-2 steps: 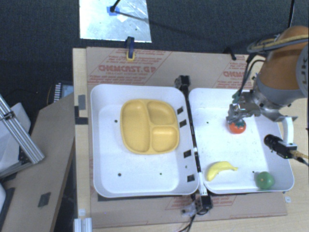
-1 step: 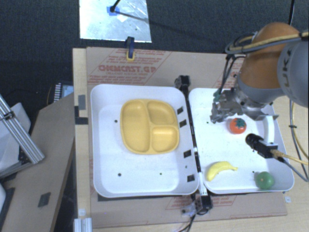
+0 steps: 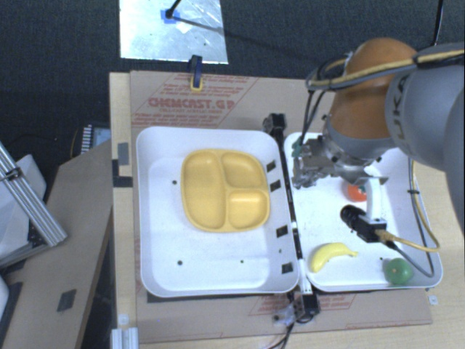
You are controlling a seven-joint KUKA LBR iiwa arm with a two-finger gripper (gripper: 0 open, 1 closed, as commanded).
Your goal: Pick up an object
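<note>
The grey arm (image 3: 407, 100) fills the upper part of the right bin (image 3: 418, 195), its bulk hanging over the bin's far left corner, and that is the first source of trouble: the body blocks the camera's sight of whatever lies under it, so a grasp made there could close on nothing and go unnoticed. The gripper (image 3: 309, 167) sits low beside the divider between the right bin and the left bin (image 3: 156, 267), and whether its fingers are spread or pressed together cannot be told from this slant; nothing shows between them. So close to that wall, a descent could strike the rim or the clips along it rather than any object. In the left bin, well away from the right bin's contents, lies a yellow divided plate (image 3: 224, 190), broad and shallow, likely to slip from a narrow pinch. Toward the right bin's near edge rests a yellow banana (image 3: 332, 254), curved and prone to roll. A green ball (image 3: 397, 270) sits in the near right corner, where the wall would crowd one finger. An orange object (image 3: 356, 192), half hidden near the right bin's middle, is the smallest and easiest to miss.
</note>
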